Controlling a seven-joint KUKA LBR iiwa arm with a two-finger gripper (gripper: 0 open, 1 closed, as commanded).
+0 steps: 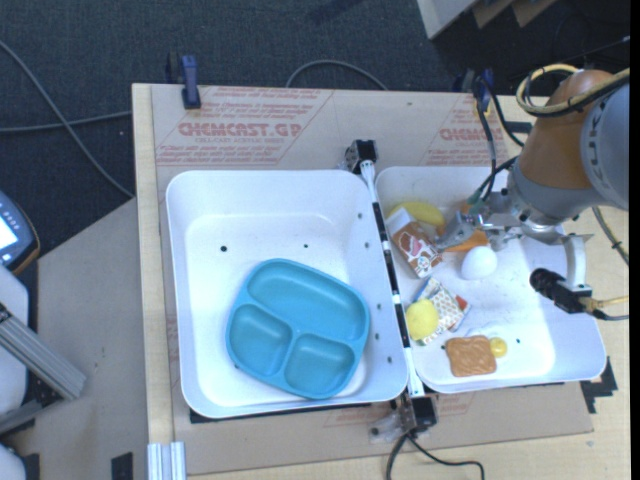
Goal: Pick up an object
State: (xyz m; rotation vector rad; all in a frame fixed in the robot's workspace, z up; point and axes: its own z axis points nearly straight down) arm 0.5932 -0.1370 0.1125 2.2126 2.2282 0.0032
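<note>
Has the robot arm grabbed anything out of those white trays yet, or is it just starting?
Nothing looks lifted yet. The gripper is low in the right bin, near the white egg and a snack packet. Whether it grips anything is unclear. Grasping and lifting remain.

So there's a brown bench board [250, 133] with red CHEMCAST print on it, sitting over dark carpet [90, 28]. A couple of blue clamps [187, 71] grip its top edge. Grey cables [60, 88] snake across the floor on the left, and a black clip [362, 153] sits where the two bins meet.
</note>
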